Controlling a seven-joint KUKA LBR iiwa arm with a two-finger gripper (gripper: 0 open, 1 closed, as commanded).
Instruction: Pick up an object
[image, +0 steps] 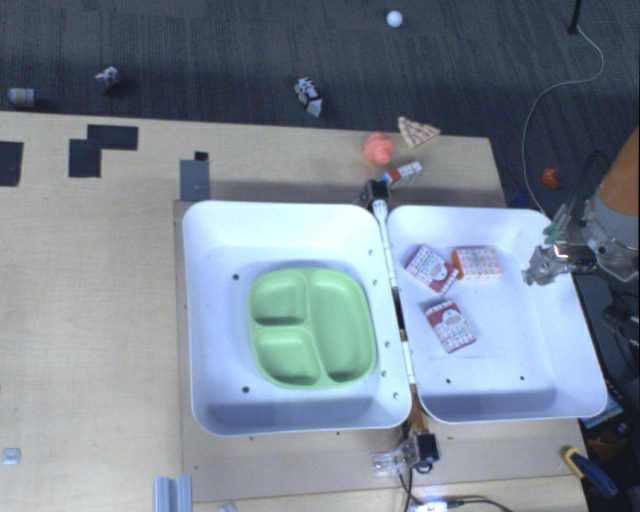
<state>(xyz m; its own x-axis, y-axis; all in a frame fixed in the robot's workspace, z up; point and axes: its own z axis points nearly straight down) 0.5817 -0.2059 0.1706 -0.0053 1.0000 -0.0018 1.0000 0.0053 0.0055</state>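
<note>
three small red-and-white cartons lie flat in the right bin (560, 395): one carton (428, 268) near the divider with its long axis running diagonally, a second carton (477, 262) just beside it lying roughly left to right, and a third carton (451, 326) below them angled toward the bin's lower right. the gripper (548, 262) hangs over the bin's right rim, apart from all three, and whether it is open or closed cannot be told. a green divided tray (310, 326) sits in the left bin (215, 300), while the arm (615, 215) is cut off at the frame's edge.
</note>
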